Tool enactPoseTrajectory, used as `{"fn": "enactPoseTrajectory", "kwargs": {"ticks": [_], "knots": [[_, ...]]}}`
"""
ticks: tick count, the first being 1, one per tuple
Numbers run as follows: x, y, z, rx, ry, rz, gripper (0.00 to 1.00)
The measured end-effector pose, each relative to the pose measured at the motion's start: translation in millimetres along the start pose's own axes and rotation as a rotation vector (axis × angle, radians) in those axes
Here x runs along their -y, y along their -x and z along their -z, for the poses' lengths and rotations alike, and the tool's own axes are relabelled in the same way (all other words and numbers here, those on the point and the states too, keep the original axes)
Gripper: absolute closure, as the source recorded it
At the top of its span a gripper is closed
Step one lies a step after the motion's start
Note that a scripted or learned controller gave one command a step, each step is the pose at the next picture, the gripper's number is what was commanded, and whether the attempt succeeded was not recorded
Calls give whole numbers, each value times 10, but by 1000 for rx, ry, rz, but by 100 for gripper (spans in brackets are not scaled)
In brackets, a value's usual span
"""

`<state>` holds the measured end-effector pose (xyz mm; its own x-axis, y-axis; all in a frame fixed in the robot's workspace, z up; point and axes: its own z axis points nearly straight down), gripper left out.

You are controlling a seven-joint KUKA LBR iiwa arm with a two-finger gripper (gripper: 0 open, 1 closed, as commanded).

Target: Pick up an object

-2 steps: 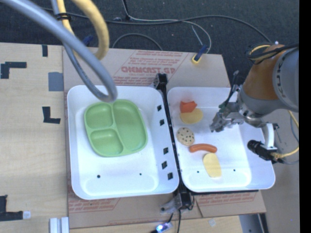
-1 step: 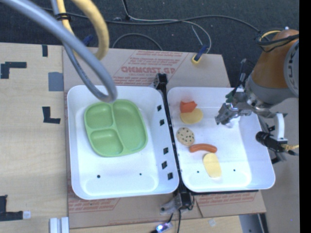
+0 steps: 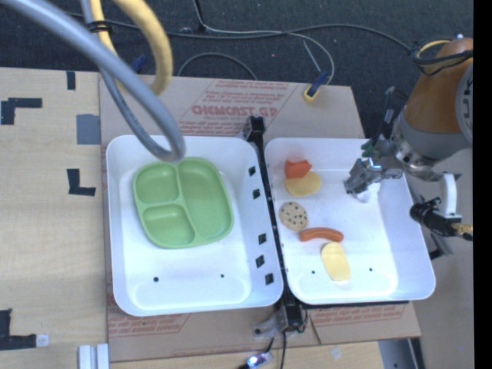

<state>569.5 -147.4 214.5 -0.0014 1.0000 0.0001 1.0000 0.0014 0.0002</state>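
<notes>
The gripper [image 3: 360, 181] hovers over the right bin [image 3: 400, 229]; whether it is open I cannot tell. Nearest, to its left, sits a yellow piece [image 3: 304, 184] touching a red one [image 3: 297, 167], probably light, rigid toy food, best pinched across its width. Farther off lie a cookie [image 3: 293, 216] and sausage [image 3: 320, 234].

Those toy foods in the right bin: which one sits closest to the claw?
The round yellow piece just under the red-orange chunk. It lies level with the claw; the speckled cookie, red sausage and pale yellow slab lie lower down.
</notes>
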Motion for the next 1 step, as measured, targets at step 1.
{"fn": "enactPoseTrajectory", "kwargs": {"ticks": [1], "knots": [[-19,-539,-94,-1,-2,4,100]]}}
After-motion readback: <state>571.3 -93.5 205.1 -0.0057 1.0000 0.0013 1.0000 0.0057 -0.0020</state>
